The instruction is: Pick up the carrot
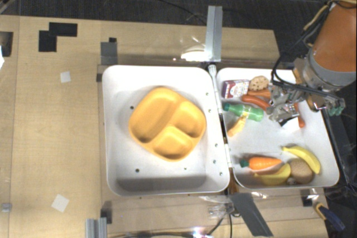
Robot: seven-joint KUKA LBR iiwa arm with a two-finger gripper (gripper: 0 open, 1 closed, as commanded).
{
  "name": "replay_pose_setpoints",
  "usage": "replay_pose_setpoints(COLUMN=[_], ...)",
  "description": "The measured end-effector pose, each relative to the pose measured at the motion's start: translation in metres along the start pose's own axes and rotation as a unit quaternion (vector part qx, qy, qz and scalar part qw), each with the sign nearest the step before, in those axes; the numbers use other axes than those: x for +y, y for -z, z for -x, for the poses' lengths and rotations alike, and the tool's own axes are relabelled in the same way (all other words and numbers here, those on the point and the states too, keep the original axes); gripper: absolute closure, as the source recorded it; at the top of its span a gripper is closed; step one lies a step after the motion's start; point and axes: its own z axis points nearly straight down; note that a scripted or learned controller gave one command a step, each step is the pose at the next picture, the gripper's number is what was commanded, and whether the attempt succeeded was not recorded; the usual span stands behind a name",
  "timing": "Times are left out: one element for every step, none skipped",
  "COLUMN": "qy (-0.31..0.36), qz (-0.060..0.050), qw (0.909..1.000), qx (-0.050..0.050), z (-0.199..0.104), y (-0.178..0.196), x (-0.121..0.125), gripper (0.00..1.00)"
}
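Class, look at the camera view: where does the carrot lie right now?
The carrot lies in the right bin, near its front edge, left of the banana and touching a yellow fruit.

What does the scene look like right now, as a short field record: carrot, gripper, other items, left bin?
carrot: near front edge of right bin, lying flat, touching a lemon
gripper: over back half of right bin, apart from carrot
neighbours: banana, potato beside the lemon
back of bin: cookie, sausage, green bottle
left bin: holds yellow divided plate
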Motion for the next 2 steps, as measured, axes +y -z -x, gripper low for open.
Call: replay_pose_setpoints(qy=[0.000, -0.014], qz=[0.001, 0.004], qw=[1.0000, 0.9999], qx=[0.003, 0.009], z=[-0.001, -0.031], y=[-0.003, -0.112], x=[0.001, 0.019], gripper=[0.00, 0.00])
